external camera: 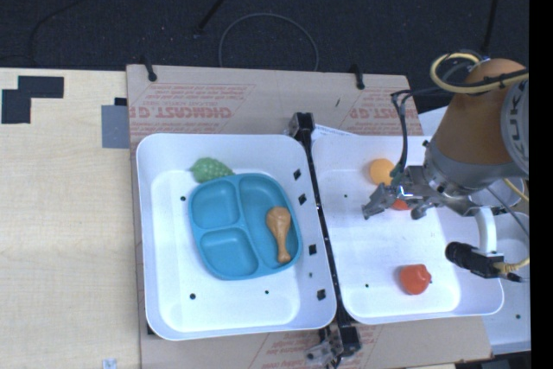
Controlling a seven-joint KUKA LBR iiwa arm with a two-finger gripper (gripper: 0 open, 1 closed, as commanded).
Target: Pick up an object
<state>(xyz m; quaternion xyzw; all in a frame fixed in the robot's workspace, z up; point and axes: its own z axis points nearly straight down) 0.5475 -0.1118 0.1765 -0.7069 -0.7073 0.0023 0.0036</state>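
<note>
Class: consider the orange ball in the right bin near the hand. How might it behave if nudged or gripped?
The orange ball looks round, so it would likely roll across the right bin if nudged. Its smooth curve may slip from a pinch. It appears small, probably light.

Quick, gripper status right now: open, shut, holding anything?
Gripper: cannot be told from this view; it sits low in the right bin, beside the orange ball.

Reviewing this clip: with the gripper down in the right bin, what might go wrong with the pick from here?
1. The gripper sits by two close things, an orange ball and a red piece partly hidden under it; it may nudge either aside.
2. The round ball may roll.
3. The red toy lies well apart, probably outside this try.
</note>
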